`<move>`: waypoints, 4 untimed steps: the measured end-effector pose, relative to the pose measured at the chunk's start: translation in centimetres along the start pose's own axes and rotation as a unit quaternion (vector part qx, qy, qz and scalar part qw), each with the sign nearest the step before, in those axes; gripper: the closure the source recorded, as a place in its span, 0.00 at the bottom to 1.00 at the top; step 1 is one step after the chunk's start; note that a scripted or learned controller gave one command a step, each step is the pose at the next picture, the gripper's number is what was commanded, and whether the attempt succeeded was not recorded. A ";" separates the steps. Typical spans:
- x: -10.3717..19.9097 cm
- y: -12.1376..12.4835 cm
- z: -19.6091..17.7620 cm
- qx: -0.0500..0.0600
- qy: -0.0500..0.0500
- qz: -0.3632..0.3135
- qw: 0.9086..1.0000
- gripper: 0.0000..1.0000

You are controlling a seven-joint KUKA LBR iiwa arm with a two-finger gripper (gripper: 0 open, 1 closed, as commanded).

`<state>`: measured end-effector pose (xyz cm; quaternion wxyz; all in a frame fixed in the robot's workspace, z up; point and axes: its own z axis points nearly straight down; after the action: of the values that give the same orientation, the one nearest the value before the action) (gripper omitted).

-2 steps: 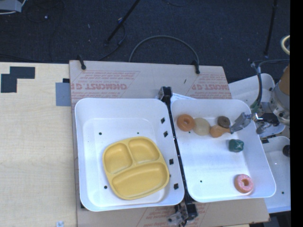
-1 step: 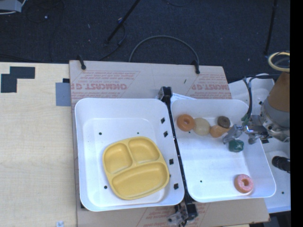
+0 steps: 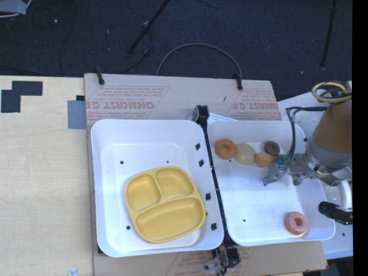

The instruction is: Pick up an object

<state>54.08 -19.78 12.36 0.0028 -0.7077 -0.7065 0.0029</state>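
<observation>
Two shallow white bins seen side by side on cardboard sheet (image 3: 144, 99), bench surface (image 3: 40, 177) to the left.

Left bin (image 3: 109, 148): one yellow divided tray (image 3: 165, 203) noted, 3 compartments (2 small toward the far side, 1 long toward the near side), lying flat, rotated somewhat vs. bin walls, sitting toward the near right part of the bin floor. Compartments hold nothing visible.

Right bin (image 3: 253, 223): 5 small items counted.
- Orange-brown donut (image 3: 225, 149), far left area of bin, near the divider.
- Pale round item (image 3: 245, 153), just beside donut on its right; appears to be touching the next item.
- Small tan/orange piece (image 3: 264, 159), beside pale item.
- Dark brown ring-shaped piece (image 3: 271, 148), just behind tan piece, approx. touching it.
- Pink frosted donut (image 3: 296, 223), alone at near right corner, well apart from the row.

Arm enters from right; orange band seen above wrist. Gripper (image 3: 275, 176) is low over right bin, just to the near-right of tan piece and brown ring. Grey finger parts are visible but blurred/small; whether fingers are apart or together cannot be told. No item is seen between them. Contact w/ tan piece not resolvable.

Black clips noted along the divider between bins.
</observation>
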 end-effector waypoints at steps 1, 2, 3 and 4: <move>0.1 0.0 3.8 -0.002 0.001 0.000 1.000 0.00; 0.0 0.0 2.6 -0.003 0.001 0.001 1.000 1.00; -0.3 -0.9 -2.9 -0.004 0.000 0.001 1.000 1.00; 0.6 -0.7 -8.6 -0.005 0.000 -0.002 1.000 1.00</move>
<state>53.48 -19.13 20.93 -0.0011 -0.7062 -0.7080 -0.0008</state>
